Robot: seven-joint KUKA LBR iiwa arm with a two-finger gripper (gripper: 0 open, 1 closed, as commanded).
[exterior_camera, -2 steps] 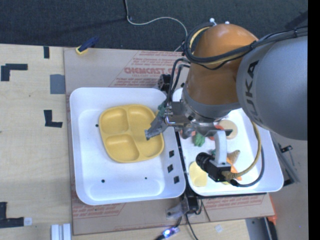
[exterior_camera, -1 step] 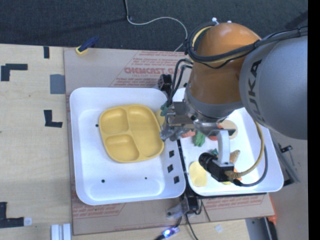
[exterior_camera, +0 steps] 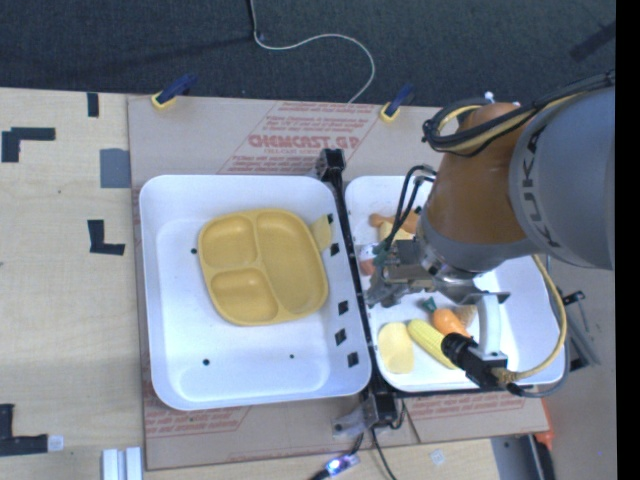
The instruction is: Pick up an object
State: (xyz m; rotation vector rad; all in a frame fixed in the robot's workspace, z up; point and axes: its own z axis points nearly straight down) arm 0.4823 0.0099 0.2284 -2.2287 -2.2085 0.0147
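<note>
While the gripper, its state not to be told, is lowered in the right bin, a grasp on the corn is needed.

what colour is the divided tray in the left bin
Yellow: the divided tray, seen in the camera view.

Corn cob: yellow, lying flat, slanted from 10 to 4 o'clock, right bin's near part.
Pale yellow piece: lying flat, at the cob's 9 o'clock, just beside it.
Orange piece: small, at the cob's 1 o'clock.
</note>
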